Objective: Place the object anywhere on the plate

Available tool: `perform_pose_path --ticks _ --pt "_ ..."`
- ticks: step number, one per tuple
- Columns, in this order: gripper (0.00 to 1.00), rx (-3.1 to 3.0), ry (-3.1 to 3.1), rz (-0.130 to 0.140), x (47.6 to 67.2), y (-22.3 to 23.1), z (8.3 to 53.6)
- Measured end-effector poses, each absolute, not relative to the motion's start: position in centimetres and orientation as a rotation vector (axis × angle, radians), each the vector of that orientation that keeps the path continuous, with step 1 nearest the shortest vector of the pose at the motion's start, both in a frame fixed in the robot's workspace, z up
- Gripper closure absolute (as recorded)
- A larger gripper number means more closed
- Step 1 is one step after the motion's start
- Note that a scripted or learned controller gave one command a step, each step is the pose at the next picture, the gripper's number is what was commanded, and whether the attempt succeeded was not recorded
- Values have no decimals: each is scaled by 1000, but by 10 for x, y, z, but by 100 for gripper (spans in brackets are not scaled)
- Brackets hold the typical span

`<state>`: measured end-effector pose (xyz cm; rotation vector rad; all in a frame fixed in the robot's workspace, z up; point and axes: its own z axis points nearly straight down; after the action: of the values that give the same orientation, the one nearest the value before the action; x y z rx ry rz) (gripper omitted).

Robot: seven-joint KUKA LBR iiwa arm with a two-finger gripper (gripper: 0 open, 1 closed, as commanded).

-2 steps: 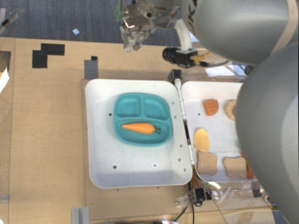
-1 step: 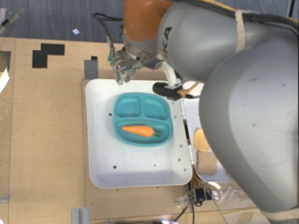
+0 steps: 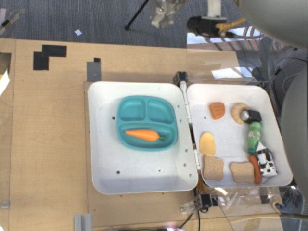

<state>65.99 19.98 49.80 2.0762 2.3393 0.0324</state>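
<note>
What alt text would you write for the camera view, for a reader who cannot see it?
An orange carrot lies in the large lower compartment of a teal divided plate, inside the left white bin. The right white bin holds assorted toy foods, among them a yellow piece and two bread slices. The end effector hangs above the far edge of the bench.

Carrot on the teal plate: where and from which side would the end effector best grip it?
Grip the carrot mid-body, from straight above, fingers closing across its narrow width. It lies flat, lengthwise in the teal plate's long front compartment, whose raised rims crowd a low side approach.
</note>
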Motion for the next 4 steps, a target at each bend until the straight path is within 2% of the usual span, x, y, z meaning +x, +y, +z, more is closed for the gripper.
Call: perform_pose_path --ticks 1,2,3,4 --pt "100 2333 2100 17 669 230 495" --pt "100 2685 1634 2 668 236 466" --pt "100 2868 1289 18 669 235 521" --pt "100 2966 1047 -12 666 235 402"
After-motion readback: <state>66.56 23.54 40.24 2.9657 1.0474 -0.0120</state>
